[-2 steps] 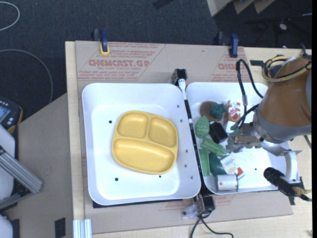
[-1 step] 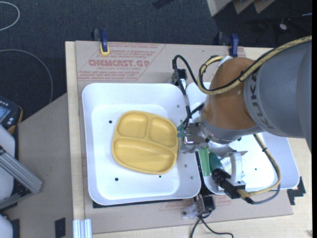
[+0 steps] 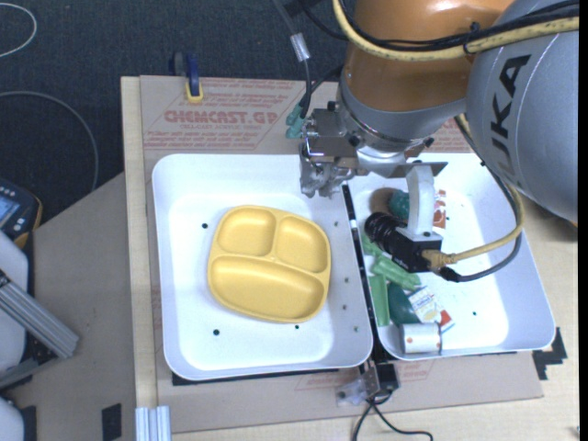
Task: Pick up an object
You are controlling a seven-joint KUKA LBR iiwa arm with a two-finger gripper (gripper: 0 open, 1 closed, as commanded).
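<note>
Two bins lay under me. My jaws (image 3: 323, 184) hung at the divider, grip state unreadable. Yellow tray (image 3: 269, 263) sat just below-left; I judged its rim the best bite.

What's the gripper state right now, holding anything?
Gripper: cannot be told. It sits low over the divide between the left bin and the right bin, near the far rim. No object shows between its tips.
</note>
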